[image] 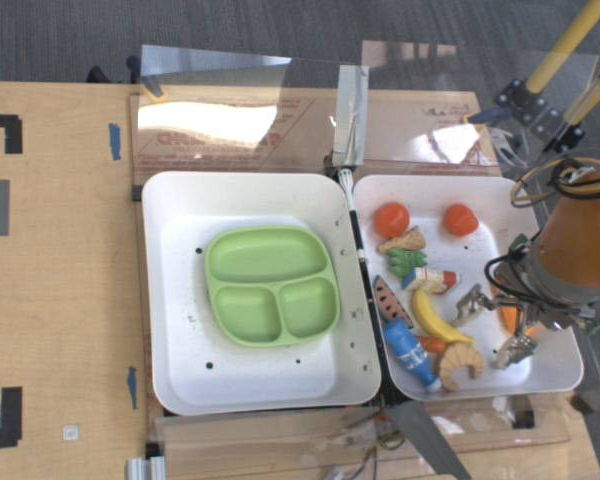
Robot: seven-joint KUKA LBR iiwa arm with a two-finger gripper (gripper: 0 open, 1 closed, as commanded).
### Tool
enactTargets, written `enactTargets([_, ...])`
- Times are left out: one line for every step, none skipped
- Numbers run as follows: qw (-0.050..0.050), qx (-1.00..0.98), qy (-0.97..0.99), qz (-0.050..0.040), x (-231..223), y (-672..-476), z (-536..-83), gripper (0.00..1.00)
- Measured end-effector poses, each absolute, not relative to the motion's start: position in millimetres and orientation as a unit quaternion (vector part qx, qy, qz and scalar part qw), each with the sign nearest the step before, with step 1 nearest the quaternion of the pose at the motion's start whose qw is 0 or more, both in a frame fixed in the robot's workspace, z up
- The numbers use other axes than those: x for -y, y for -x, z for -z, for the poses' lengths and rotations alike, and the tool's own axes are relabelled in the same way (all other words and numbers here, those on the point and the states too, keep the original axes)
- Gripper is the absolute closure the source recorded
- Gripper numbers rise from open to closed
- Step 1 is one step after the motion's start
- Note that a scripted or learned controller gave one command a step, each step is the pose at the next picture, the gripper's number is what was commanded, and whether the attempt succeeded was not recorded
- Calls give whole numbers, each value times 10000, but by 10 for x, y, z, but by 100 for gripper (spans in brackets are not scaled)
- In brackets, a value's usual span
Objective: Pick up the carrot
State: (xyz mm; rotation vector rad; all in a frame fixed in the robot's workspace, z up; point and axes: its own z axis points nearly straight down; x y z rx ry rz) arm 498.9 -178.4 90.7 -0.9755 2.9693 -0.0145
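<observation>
The carrot [509, 318] shows as a small orange piece near the right side of the right bin [555, 373], mostly hidden under the arm's wrist. My gripper [493, 326] hangs low over that spot, its two metal fingers [469, 304] spread wide apart. One fingertip is to the carrot's left and the other just below it. The carrot lies close to the gap between them, and I cannot tell whether either finger touches it. The gripper is open.
The right bin also holds two red tomatoes [391, 218], a banana [435, 318], a croissant [460, 361], a blue bottle [410, 353], a watermelon slice [388, 303] and a green vegetable [405, 261], all left of the gripper. A green divided plate [272, 286] lies in the left bin [170, 268].
</observation>
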Motion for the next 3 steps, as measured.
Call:
enactTargets([140, -9497, 3129, 59, 1759, -5031, -1032, 100])
enactTargets([134, -9497, 3129, 54, 1758, -5027, -1025, 0])
enactTargets([49, -9517, 3069, 34, 1681, -5057, -905, 0])
